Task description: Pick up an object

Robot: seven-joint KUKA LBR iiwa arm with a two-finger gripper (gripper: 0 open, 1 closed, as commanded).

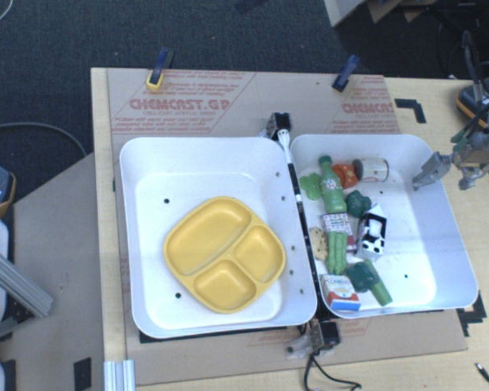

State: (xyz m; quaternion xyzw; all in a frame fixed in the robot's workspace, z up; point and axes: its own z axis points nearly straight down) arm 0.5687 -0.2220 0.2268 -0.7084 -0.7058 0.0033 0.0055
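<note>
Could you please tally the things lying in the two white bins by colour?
Yellow: 1, the divided plate in the left bin
Green: about 5, heaped in the right bin
Black-and-white: 1, the cow toy
Red-and-white: 2, can and small carton
Total: about 9

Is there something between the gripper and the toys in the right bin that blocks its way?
Nothing visible does. The gripper hangs over the right bin's upper right rim, and bare white floor lies between it and the toy pile along the left side.
</note>
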